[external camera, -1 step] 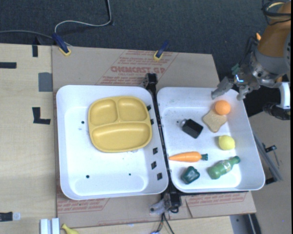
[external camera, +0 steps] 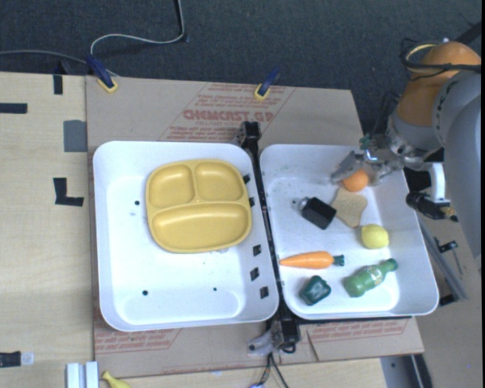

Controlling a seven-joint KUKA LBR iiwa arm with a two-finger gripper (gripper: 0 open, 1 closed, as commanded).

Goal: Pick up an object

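The yellow plate [external camera: 199,217] looks like smooth, faintly glossy plastic, the left bin [external camera: 121,241] shiny white plastic, the cardboard [external camera: 218,111] beneath matt.

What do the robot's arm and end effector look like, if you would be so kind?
The arm is thick, rounded and grey, with a broad orange band above the wrist. The end effector is small and made of dull silver metal, darker where it joins the wrist.
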